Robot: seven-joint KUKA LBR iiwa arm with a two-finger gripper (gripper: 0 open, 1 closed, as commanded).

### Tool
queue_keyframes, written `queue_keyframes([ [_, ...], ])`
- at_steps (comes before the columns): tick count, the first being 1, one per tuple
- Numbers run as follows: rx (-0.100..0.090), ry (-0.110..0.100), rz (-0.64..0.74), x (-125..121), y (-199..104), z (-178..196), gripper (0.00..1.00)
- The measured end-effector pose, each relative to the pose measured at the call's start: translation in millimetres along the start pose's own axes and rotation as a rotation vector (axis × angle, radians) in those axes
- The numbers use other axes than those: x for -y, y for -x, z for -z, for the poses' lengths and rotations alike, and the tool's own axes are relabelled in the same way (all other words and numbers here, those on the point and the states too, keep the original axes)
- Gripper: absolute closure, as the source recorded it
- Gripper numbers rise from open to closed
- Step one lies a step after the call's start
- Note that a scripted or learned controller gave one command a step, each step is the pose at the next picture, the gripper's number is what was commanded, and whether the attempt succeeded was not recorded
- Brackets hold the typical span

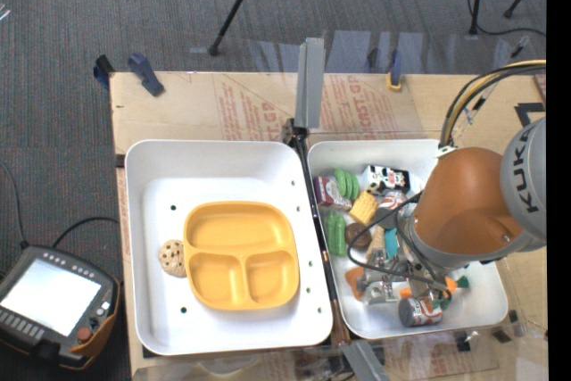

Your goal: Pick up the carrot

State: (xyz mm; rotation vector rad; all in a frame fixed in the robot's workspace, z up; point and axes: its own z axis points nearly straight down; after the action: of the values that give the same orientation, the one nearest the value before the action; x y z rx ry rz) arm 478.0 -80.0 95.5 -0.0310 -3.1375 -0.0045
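Currently, per the overhead camera:
bench [223, 107]: cardboard-topped, carries both bins; stretches off left and behind the claw.
arm [464, 210]: grey with orange band, comes in from the right, hangs over the right bin and hides its right half.
left bin [147, 165]: white, well left of the claw.
right bin [357, 147]: white, directly under the claw, packed with small toys.
tray [241, 254]: yellow, three compartments, in the left bin, well left of the claw.
claw [390, 281]: low in the right bin among the clutter; released or clenched, cannot tell, wrist and cables block it.
carrot [437, 285]: orange piece with a green tip, lying flat just right of the claw, partly under the wrist. Nothing visibly gripped.
can [417, 310]: small, on its side, just in front and right of the claw.
green toy [335, 232]: left of and behind the claw.
cookie [171, 257]: on the left bin floor, touching the tray's left edge, far left of the claw.
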Motion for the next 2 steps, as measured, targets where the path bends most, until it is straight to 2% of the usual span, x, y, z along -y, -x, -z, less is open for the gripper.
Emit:
queue_keyframes([
  [1, 0.015, -0.005, -0.008, 47.9, 9.5, 122.1, 1.00],
  [2, 0.004, -0.002, -0.008, 46.7, 7.3, 117.5, 0.00],
])
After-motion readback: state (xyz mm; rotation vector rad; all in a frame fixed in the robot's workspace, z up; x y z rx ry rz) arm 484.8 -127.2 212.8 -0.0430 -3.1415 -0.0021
